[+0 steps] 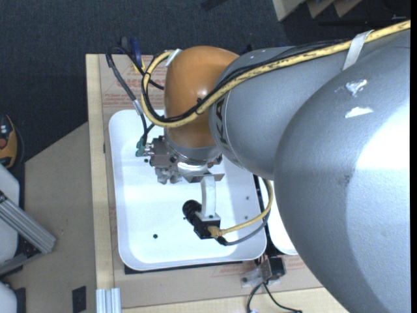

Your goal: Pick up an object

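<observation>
pincer (171,173) sits low over the left white bin (130,194), its finger state impossible to tell, so descend squarely onto one chosen object before closing.

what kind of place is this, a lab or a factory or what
Most likely a robotics lab or test cell. A big grey arm with an orange band and loose yellow cabling reaches over a shallow white bin on a plain wooden bench, with dark carpet beyond.
</observation>
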Robot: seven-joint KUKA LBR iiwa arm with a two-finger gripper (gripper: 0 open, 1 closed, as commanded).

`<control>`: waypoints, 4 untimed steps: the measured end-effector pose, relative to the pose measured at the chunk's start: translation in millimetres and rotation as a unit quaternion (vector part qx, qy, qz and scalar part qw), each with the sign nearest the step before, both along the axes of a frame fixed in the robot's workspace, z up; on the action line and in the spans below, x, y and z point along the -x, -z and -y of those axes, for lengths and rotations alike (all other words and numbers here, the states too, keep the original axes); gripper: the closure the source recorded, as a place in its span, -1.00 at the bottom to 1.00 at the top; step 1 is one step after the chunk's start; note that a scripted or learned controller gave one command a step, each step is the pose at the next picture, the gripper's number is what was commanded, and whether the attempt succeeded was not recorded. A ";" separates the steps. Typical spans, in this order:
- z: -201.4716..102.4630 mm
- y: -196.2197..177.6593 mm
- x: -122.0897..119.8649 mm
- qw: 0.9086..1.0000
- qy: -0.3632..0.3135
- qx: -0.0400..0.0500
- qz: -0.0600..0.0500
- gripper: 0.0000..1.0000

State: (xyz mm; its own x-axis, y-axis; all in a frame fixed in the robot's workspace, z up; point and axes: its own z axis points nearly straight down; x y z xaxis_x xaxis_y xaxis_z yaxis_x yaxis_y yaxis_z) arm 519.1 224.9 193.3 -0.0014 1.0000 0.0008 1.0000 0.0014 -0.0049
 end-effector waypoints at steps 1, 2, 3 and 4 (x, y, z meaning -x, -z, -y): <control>0.5 23.9 -3.0 1.000 0.001 0.001 -0.001 1.00; 126.8 -34.9 -10.0 1.000 0.007 0.002 0.006 1.00; 102.2 -13.0 -1.7 1.000 0.000 0.000 0.000 1.00; 189.4 -51.1 36.1 1.000 0.005 0.001 0.002 1.00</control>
